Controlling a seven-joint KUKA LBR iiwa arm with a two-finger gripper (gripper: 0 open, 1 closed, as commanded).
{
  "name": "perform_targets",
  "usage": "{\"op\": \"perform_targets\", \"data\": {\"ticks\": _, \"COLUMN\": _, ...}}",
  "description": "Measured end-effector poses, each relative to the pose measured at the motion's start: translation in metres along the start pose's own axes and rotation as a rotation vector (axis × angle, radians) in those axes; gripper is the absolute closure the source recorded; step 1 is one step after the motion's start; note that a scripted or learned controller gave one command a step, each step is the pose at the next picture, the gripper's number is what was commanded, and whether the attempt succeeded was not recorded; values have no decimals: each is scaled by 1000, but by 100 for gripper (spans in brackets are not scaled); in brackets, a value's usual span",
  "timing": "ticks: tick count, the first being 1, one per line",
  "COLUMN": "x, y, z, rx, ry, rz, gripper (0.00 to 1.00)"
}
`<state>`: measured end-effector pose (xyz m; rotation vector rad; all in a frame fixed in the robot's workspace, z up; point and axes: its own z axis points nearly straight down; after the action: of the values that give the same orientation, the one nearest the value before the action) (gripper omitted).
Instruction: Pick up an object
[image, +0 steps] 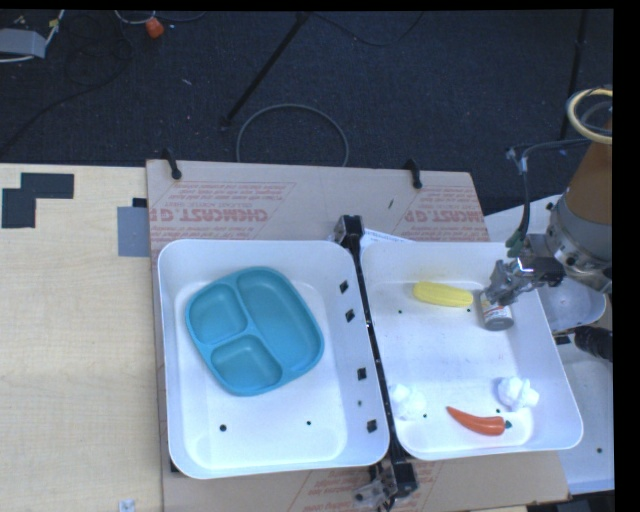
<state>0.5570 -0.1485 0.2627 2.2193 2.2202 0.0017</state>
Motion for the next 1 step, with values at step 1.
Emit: {"op": "perform_targets", "data": {"ticks": 1, "x": 45, "y": 10, "z": 15, "rx": 7, "ry": 3, "rz": -3, "gripper": 100}}
